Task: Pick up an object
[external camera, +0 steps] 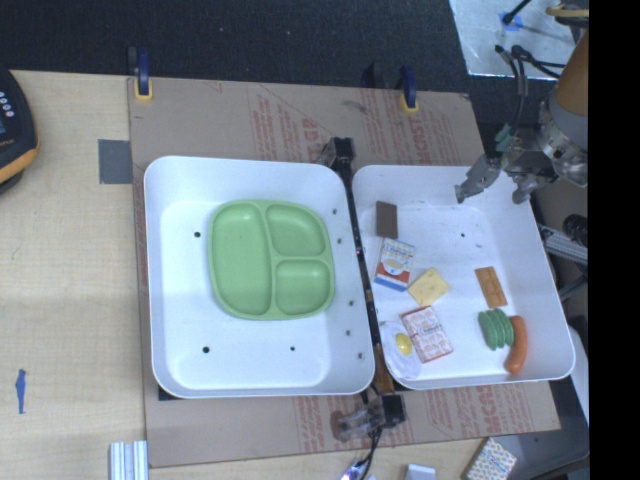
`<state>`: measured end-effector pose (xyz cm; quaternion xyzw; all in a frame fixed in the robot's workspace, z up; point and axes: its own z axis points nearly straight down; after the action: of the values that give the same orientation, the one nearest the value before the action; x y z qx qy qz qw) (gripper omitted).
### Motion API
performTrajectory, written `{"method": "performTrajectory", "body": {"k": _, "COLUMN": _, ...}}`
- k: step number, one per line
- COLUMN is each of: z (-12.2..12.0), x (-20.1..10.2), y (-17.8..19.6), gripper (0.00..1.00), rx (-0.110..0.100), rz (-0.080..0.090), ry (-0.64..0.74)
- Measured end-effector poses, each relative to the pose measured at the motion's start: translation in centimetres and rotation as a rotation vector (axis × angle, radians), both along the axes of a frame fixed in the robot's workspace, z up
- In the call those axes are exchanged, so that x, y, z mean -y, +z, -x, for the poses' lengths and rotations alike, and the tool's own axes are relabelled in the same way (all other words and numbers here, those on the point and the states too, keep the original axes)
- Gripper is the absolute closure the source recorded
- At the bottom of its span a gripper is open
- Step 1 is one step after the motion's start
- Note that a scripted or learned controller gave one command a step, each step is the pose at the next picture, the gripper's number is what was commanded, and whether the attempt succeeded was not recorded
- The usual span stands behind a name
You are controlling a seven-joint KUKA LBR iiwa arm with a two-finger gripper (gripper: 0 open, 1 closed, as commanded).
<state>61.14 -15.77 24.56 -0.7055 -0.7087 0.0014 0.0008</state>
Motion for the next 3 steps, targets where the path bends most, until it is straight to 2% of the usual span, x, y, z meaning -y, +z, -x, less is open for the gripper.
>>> {"method": "performTrajectory", "body": {"k": 1, "z": 5.5, "x": 5.7, "y": -6.3, "gripper": 0.0, "rx": -0.007, "rz": 0.0, "ry": -0.004}}
{"method": "performTrajectory", "body": {"k": 2, "z": 7.0, "x": 5.3, "y": -15.9, "gripper": 0.0, "rx": -0.008, "rz": -0.003, "ry": 0.0}}
{"method": "performTrajectory", "body": {"k": 3, "z": 6.8, "x": 5.5, "y": -14.3, "gripper": 1.0, "rx": -0.001, "rz": 0.001, "ry": 0.002}}
